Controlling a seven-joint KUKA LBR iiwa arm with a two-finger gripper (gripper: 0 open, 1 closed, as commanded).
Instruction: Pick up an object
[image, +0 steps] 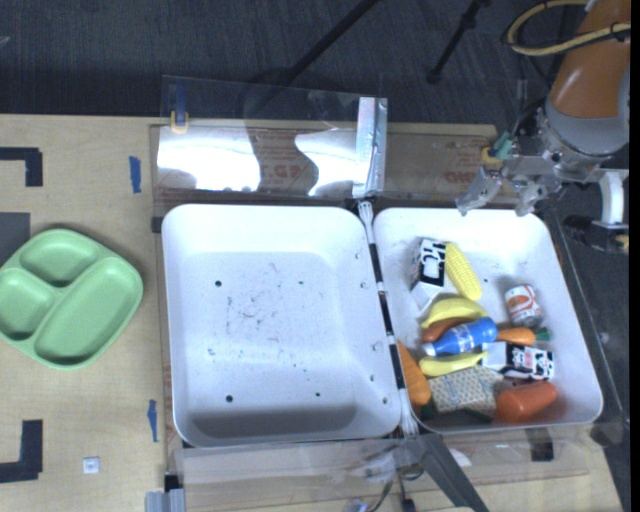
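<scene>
From the camera above, no brand or label can be read: the black-and-white carton (431, 262) in the right bin (570, 300) bears bold marks too small to make out, and the same holds for the small can (521, 303) with its red-and-white wrap and for a second black-and-white printed pack (531, 361) nearer the front.

All the things to pick lie in the right bin, crowded toward its near left part. A yellow corn cob (461, 270) lies just beside the carton, tilted. Nearer sits a yellow banana (450, 311), with a blue bottle (460, 337) lying across it, white cap to the left. An orange carrot (413, 375) lies along the bin's left wall. A tan woven sponge (466, 389) and a red-orange pepper-like piece (524, 402) rest at the near edge.

The left bin (190, 300) is white and scuffed. On the wooden surface (100, 160), far left, lies a green divided plate (66, 296).

The tool (503, 196) hangs over the far rim of the right bin, its fingers spread apart with nothing between them, well apart from the pile.
</scene>
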